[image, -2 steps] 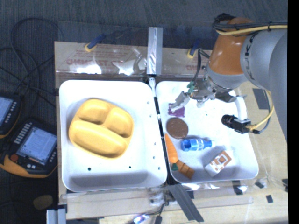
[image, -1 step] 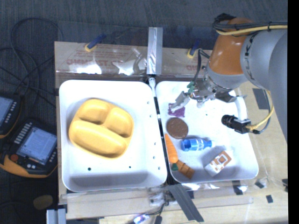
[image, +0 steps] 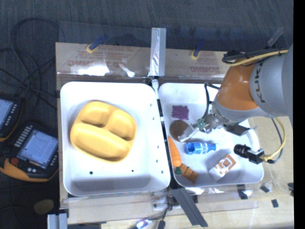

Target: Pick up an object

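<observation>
Arm (image: pixel 267 87): grey cylindrical housing with dark "KUKA" lettering, joined to a rounded orange band (image: pixel 236 92) above the wrist. Black and yellow cables run along the housing at 12 o'clock; a yellow cable loops to a black connector at 5 o'clock

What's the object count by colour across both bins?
Yellow: 1, the big yellow lump in the left bin
Purple: 1, purple square
Brown: 1, brown round piece
Blue: 1, blue bottle
Orange: 1, carrot
White and orange: 1, small box
Total: 6, five of them in the right bin
</observation>
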Controlling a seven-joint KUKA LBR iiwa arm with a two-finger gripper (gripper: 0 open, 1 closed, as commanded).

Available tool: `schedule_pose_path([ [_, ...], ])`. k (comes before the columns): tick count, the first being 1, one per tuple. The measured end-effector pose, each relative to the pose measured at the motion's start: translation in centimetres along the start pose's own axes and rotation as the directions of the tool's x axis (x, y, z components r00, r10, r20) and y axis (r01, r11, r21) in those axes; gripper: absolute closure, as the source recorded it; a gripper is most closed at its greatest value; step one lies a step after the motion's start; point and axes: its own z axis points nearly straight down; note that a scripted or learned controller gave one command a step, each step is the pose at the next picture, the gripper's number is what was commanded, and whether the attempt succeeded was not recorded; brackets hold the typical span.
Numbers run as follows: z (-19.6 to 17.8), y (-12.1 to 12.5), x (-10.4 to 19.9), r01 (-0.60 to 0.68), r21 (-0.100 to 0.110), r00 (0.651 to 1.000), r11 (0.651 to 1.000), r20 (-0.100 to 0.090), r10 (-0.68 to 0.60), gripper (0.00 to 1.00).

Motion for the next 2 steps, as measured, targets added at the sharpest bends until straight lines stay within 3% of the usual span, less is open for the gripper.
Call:
schedule_pose_path([
  [1, 1.56, -4.60, 1.77, 0.018, -0.017, 1.000, 1.000, 0.012, -0.017, 0.00],
  [2, 0.63, -4.46, 1.97, 0.020, -0.017, 1.000, 1.000, 0.007, -0.019, 1.00],
])
